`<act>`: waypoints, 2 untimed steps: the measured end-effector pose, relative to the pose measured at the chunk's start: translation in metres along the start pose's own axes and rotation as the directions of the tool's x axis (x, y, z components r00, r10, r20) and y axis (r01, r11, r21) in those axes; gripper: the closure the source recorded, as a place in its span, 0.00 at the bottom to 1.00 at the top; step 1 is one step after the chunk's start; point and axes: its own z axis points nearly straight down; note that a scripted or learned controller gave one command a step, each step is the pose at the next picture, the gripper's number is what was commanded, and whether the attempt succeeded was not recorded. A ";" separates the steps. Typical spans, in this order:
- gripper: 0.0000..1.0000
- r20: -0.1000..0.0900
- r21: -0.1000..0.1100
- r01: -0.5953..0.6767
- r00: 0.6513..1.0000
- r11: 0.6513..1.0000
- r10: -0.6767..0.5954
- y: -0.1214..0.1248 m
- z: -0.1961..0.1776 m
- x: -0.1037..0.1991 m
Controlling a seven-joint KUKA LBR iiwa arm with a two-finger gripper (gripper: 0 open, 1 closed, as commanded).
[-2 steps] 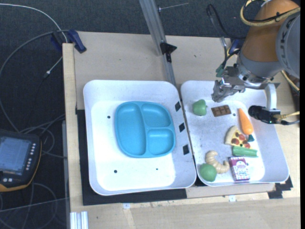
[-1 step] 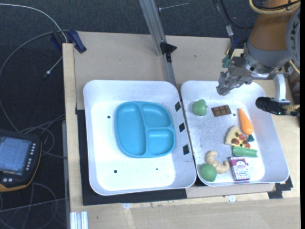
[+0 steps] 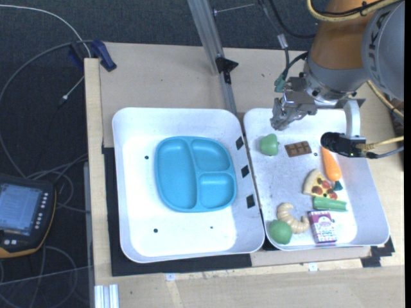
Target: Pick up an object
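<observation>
My gripper [image 3: 279, 122] hangs over the far left corner of the right bin [image 3: 376, 201], with nothing seen in it. Just below it lies a green round fruit [image 3: 268, 145], a short gap away. A brown chocolate bar [image 3: 297, 149] lies to the fruit's right. Further right are an orange carrot [image 3: 331, 164], a pizza slice [image 3: 321, 185] and a green pod [image 3: 329, 204]. Near the front edge lie a tan curled piece [image 3: 293, 217], a green ball [image 3: 279, 231] and a red and purple box [image 3: 323, 227].
The left bin [image 3: 135, 140] holds a blue divided plate [image 3: 196, 173]. A metal pole [image 3: 209, 31] slants up behind the bins. A black device [image 3: 340, 143] on the arm sticks out above the carrot. A tablet [image 3: 22, 213] lies off the bench at the left.
</observation>
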 end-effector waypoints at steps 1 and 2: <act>1.00 0.000 0.002 0.001 1.000 1.000 -0.001 -0.009 0.000 0.058; 1.00 0.001 0.005 -0.001 1.000 1.000 0.001 -0.013 0.020 0.109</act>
